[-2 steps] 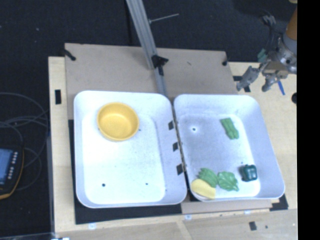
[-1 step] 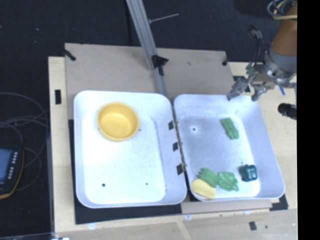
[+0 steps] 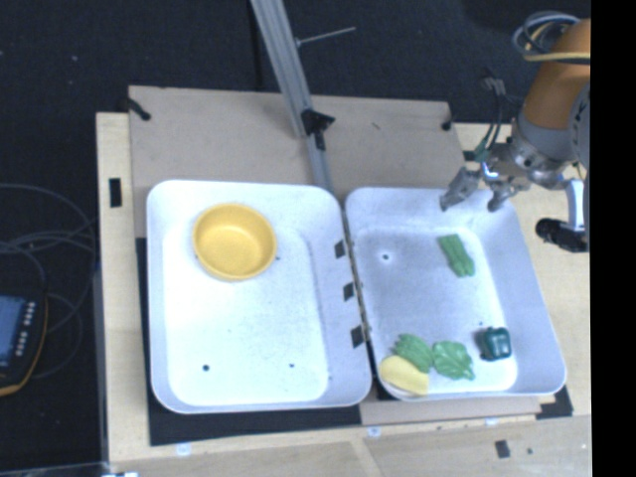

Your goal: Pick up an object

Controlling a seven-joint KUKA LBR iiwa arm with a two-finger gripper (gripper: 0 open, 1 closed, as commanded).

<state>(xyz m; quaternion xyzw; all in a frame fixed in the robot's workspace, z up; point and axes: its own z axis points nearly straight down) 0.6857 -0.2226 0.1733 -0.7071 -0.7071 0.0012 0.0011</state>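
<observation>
Jaws are seen apart and with nothing between them, hanging over the far rim of the right bin, with the orange-banded arm reaching in from the right. No object is picked yet, so the step in hand is judged to be the approach.

The nearest candidate is the green piece, which lies alone on the bin floor, below the jaws in the view and well apart from the rest. It is judged the easiest choice, because free space is left on both its long sides. The jaws should be turned across its narrow width and lowered straight down.

The leafy green pieces, the yellow piece and the dark green cube are crowded at the near wall, where a grasp is judged harder. The yellow bowl sits in the left bin.
</observation>
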